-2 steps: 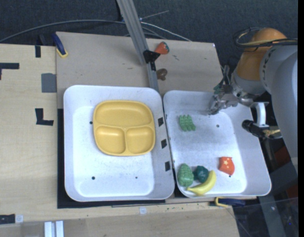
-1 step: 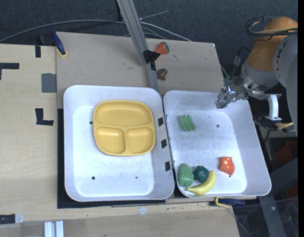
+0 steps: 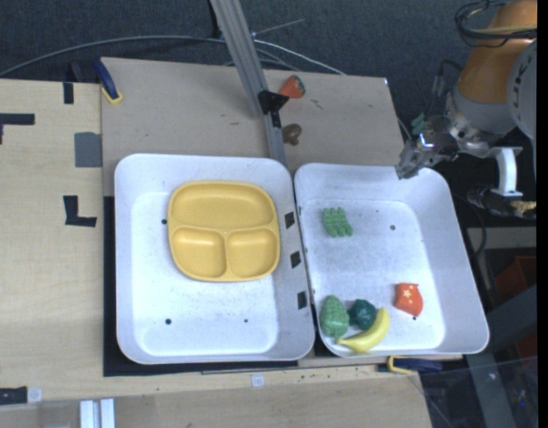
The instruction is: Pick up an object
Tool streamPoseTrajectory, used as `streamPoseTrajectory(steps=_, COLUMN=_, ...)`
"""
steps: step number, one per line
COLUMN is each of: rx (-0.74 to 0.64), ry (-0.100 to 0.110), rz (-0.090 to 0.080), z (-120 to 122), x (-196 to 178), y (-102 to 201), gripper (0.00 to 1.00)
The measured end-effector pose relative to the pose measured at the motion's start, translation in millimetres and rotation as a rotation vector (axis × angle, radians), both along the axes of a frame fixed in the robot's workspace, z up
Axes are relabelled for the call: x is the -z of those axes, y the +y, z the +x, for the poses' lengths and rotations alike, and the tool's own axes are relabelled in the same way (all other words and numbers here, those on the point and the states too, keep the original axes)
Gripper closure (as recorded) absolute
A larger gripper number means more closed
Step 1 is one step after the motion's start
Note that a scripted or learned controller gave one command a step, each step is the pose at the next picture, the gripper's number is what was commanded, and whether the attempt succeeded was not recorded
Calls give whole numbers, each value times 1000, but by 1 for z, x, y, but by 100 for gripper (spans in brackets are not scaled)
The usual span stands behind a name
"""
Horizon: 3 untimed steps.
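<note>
The right bin (image 3: 452, 239) holds a ridged green piece (image 3: 336, 222) near its far left. A red-orange toy (image 3: 408, 299) lies toward its near right. In its near-left corner sit a light green vegetable (image 3: 333, 315), a dark green ball-like piece (image 3: 362, 313) and a yellow banana (image 3: 369, 334), packed together. My gripper (image 3: 410, 161) hangs over the bin's far right corner, well away from every item.
The left bin (image 3: 131, 266) carries a yellow three-compartment plate (image 3: 224, 230). A grey pole (image 3: 242, 38) slants down to the gap between the bins. The arm (image 3: 492, 69) stands at the far right, off the bench.
</note>
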<state>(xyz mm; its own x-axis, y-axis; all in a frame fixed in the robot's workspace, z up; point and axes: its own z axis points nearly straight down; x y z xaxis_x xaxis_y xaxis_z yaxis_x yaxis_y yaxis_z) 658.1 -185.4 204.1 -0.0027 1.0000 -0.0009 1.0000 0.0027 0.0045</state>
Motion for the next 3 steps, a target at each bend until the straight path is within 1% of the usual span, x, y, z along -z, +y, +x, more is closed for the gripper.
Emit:
streamPoseTrajectory(steps=1, rx=1, ry=1, rz=0, z=1, x=-28, y=1, gripper=100)
streamPoseTrajectory(steps=2, rx=-3, ry=5, rz=3, z=-17, x=-37, y=53, gripper=100)
streamPoseTrajectory(steps=3, rx=-3, ry=6, rz=3, z=-39, x=-44, y=98, gripper=100)
